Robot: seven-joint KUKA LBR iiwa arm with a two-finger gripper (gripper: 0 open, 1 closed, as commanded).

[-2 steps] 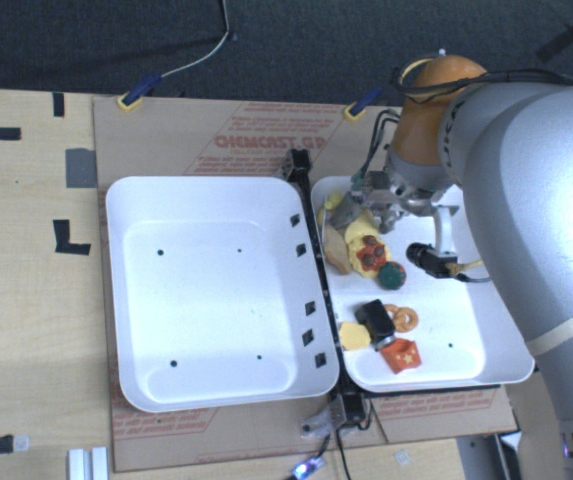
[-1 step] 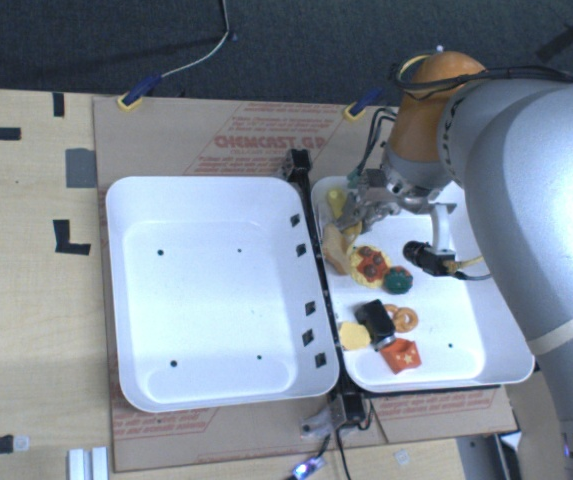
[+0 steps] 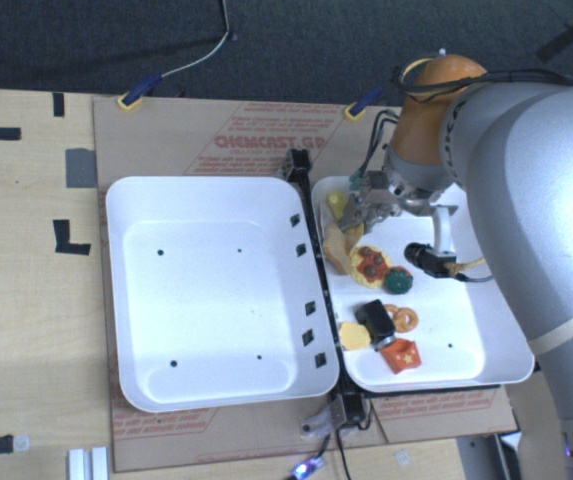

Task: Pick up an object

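Tan wedge (image 3: 337, 251): lying at the far left of the right bin (image 3: 466, 363), against the wall shared with the left bin (image 3: 206, 298); judged the likeliest pick, as it is closest under the tool.
Gripper (image 3: 366, 206): seen over the far-left corner of the right bin, just beside the wedge; how far open it is cannot be told; nothing is seen held.
Yellow piece (image 3: 337, 204): far of the wedge, tucked in the bin corner, just left of the gripper.
Pizza-like toy (image 3: 370, 265): touching or nearly touching the wedge on its right; green piece (image 3: 398, 281) just beside it.
Near cluster: black block (image 3: 375, 317), pretzel-like ring (image 3: 404, 319), yellow block (image 3: 354, 337) and red cube (image 3: 401, 355), packed together, well apart from the gripper.
Risk, wall: wedge could be pinned against the bin wall, leaving no room on its left, so a close may slip off.
Risk, crowding: yellow piece or pizza toy could be caught or shoved instead.
Risk, shape: sloped wedge faces could squeeze out of a grip.
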